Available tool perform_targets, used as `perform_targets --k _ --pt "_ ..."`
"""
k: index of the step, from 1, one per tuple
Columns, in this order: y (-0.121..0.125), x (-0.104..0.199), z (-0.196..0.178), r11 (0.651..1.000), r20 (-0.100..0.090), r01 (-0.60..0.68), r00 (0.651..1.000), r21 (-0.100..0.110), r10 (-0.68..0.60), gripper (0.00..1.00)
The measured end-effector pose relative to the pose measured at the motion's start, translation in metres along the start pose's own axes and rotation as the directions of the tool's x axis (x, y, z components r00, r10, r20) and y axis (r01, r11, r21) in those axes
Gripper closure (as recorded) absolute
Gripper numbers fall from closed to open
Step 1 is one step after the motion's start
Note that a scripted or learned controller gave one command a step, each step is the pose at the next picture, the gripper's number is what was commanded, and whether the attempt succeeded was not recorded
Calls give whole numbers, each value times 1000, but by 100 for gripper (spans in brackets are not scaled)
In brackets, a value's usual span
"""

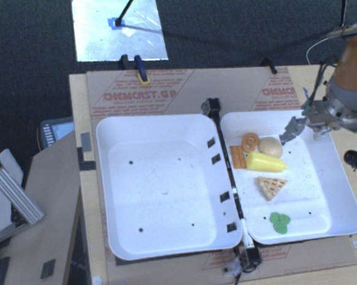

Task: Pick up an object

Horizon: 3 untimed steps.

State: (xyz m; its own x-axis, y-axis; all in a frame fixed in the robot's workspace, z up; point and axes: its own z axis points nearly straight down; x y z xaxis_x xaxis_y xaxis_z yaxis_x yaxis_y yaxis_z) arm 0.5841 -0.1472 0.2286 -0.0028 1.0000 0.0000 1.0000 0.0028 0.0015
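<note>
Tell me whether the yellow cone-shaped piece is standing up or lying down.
Lying down. The yellow piece rests lengthwise on the right bin's floor, its narrower end pointing right.

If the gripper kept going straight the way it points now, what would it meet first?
Probably the beige egg-shaped item: the gripper points left and down at it. Height above the right bin is unclear.

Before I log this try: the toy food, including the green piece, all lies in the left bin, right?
No. The camera view shows the toy food and the green piece in the right bin, not the left bin.
</note>
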Motion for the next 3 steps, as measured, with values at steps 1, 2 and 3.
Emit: perform_targets --k 1,2,3 --pt "54 -11 -185 1000 7 4 1000 -22 -4 0" --pt "35 -63 -287 1000 7 -5 1000 -13 5 0" --pt "37 -59 -291 1000 4 4 1000 -7 -4 100"
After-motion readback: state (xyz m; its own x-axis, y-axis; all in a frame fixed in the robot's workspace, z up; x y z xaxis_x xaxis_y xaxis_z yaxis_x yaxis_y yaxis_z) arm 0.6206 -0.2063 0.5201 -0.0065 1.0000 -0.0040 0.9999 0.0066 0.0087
